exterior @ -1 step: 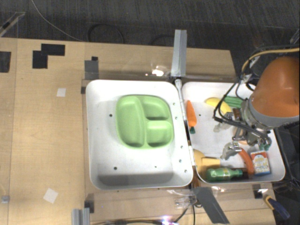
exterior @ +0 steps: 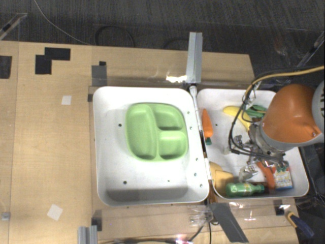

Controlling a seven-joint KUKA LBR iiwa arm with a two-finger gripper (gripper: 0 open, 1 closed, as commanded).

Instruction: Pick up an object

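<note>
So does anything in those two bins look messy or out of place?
Nothing looks spilled or broken. The green divided tray sits slightly askew in the left bin. In the right bin, a green bottle lies on its side among jumbled items under the claw.

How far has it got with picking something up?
Done so far: the arm has reached into the right bin, and its hand sits low among the clutter there, just above a green bottle. In hand: nothing I can make out; the wrist hides much of the hand. Left to do: grip an item and lift it. The orange piece and the green tray in the left bin lie untouched.
</note>
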